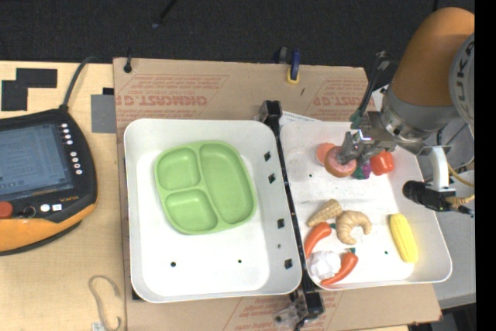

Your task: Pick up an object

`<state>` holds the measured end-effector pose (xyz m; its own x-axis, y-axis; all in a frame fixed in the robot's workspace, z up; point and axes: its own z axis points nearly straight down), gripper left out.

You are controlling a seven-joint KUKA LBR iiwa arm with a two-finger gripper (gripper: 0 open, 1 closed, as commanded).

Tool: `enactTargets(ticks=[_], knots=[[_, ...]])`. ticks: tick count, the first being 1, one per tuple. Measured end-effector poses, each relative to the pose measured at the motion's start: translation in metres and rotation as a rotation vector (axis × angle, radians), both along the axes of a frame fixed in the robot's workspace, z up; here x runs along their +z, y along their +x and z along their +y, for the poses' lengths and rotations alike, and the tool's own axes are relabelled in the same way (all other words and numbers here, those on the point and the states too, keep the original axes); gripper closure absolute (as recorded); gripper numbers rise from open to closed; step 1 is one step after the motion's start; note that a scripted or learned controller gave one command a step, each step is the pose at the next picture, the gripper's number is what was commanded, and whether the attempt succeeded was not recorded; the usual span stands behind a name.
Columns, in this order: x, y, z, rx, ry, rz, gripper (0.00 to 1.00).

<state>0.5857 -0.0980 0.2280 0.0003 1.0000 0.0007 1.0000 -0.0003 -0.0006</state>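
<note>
In the right bin (pixel 434 263), toward its twelve o'clock edge, a pink, doughnut-like toy (pixel 338 161) lies flat on the white floor, and the gripper (pixel 356 153) stands right over its three o'clock side, seemingly touching it. The view does not settle whether the toy sits between the gripper's tips, so no hold can be claimed, and I cannot tell whether the gripper is spread or closed, since the dark metal parts there blur together. Just beside the gripper at three o'clock is a red tomato-like piece (pixel 381 163), with a small green bit between them. The arm (pixel 434 74) comes in from three o'clock; its orange band bulges at the upper right of the view and the grey wrist slopes down and toward nine o'clock to the gripper, so that the tool points steeply down into the bin. Lower in the same bin, toward six o'clock from the pink toy, lie a yellow corn cob (pixel 325 212), a tan croissant (pixel 353 224), a red chilli (pixel 316 236), a second red pepper (pixel 346 267) and a crumpled white piece (pixel 325 263) close together, with a yellow banana-like piece (pixel 403 237) apart at their three o'clock. The left bin (pixel 155 260) holds a green divided plate (pixel 204 187). Further to nine o'clock, on the bench, rests an orange and grey control pendant (pixel 43 178).
</note>
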Motion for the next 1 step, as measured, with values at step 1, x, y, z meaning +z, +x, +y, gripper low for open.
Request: enactTargets(ticks=[1], knots=[[0.0037,0.0413,0.0234,0.002,0.0,-0.001,1.0]])
